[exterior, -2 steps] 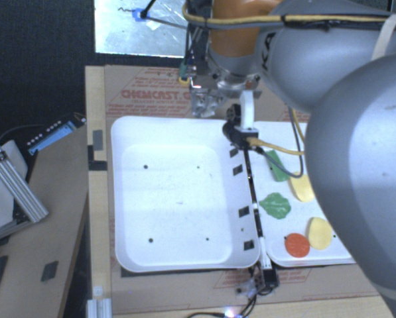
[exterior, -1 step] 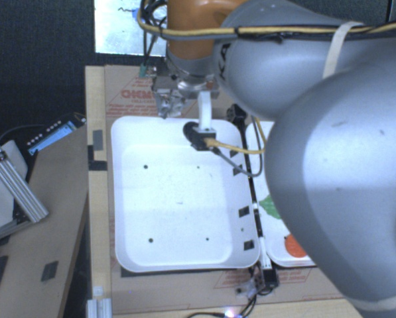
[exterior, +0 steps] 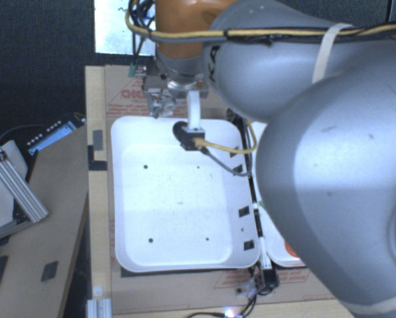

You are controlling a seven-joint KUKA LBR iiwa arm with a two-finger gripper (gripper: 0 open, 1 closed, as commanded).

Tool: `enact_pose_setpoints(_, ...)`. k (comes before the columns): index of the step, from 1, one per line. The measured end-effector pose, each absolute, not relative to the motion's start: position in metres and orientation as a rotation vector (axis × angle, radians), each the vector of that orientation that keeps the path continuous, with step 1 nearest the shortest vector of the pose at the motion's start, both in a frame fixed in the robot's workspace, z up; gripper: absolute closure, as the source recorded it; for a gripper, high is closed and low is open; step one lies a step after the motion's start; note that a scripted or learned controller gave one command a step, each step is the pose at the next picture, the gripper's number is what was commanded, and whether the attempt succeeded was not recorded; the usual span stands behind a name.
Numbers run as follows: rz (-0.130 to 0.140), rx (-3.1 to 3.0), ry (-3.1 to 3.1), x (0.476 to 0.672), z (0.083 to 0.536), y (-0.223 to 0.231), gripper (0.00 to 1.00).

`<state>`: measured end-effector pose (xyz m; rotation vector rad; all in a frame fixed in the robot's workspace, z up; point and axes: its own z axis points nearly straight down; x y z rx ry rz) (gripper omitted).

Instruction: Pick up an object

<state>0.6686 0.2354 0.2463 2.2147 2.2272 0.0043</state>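
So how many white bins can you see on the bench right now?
2. The left bin lies in full view under the gripper. The right bin shows as a sliver beside it, mostly hidden by the arm.

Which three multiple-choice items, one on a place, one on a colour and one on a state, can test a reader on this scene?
1. Where is the gripper?
A. over the left bin's far edge
B. over the left bin's near edge
C. on the floor

2. What colour is the band above the wrist?
A. blue
B. orange
C. green

3. How does the arm stand to the right bin?
A. it covers most of it
B. it lies under it
C. it is far from it

Key: 1 A, it hangs at the left bin's far rim; 2 B, it looks orange; 3 A, a near corner shows.
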Motion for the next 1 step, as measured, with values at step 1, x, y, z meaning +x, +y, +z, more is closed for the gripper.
enact_pose_setpoints(1,0.000,2.223,2.218,0.6689,0.2367,0.1765,1.00)
